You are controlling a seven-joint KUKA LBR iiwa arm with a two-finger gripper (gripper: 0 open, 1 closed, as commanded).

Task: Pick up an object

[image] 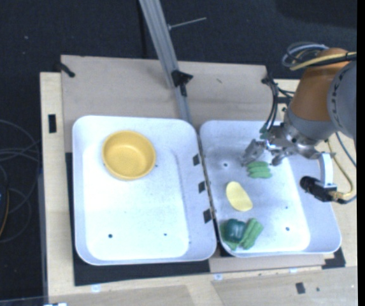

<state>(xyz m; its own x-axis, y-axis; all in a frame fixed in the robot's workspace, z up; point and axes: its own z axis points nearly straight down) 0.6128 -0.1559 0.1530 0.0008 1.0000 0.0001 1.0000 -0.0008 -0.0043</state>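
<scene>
Small ridged green piece [258, 169] lying flat in the upper part of the right bin [319, 234], not yet lifted. Gripper [264, 153] poised just above it, jaws spread wide, gripping nothing. Grasp and lift remaining, by appearances. Contact between fingertips and the piece too small to judge.

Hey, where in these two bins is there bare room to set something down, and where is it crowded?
The left bin is bare below and right of the yellow bowl. In the right bin, floor is free at its lower right corner and its upper left. It is crowded around the gripper above the light green piece, the yellow piece and the dark green pieces.
</scene>
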